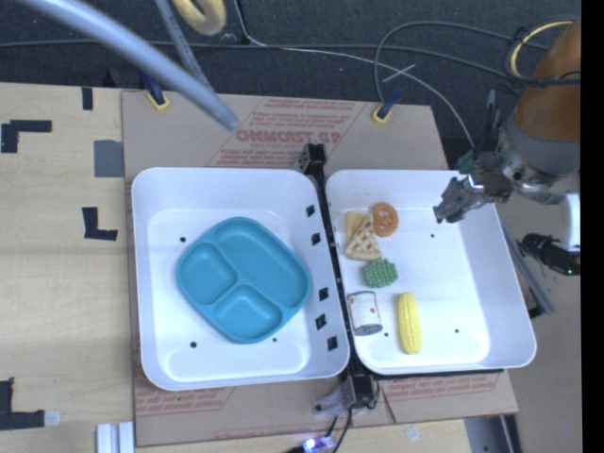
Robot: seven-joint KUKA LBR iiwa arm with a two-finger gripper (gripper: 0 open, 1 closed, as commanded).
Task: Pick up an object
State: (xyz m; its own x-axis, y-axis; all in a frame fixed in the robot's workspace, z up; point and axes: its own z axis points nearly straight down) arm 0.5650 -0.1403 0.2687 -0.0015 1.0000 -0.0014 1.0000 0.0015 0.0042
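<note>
Hovering over right bin's (472, 281) upper right rim, gripper (453, 203) looks dark and small, can't tell if it's wide or narrow, nothing seen in it. Along that bin's left side: pretzel (383, 218), waffle (361, 243), cheese wedge (353, 224), broccoli (380, 273), can (364, 312), corn (409, 322). Left bin (156, 253) has blue tray (243, 278).

A divided tray (243, 278) lay in the left bin (151, 253), while the right bin (491, 291) held a pretzel (384, 218), waffle (360, 236), broccoli (380, 273), can (364, 311) and corn (409, 322) along its left side.
</note>
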